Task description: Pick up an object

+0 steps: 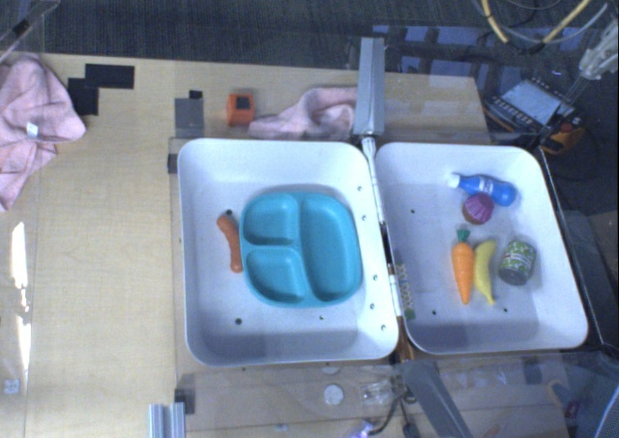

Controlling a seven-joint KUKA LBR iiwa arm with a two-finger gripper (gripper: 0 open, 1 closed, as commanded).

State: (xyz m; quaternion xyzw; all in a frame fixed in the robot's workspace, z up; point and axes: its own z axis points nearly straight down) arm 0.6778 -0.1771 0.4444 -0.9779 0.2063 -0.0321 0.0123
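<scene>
Carrot (463,274), banana (485,272) and what looks like a can (516,261) cluster in the right bin (426,330), handy for picking; gripper state: cannot tell.

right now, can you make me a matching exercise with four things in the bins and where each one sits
Things:
1. blue three-compartment plastic plate
2. blue plastic bottle with white cap
3. orange toy carrot with green top
4. small green-labelled can

Places:
A. right bin, top
B. just left of the yellow toy banana
C. left bin, middle
D. just right of the banana

Pairs: 1-C, 2-A, 3-B, 4-D
</scene>
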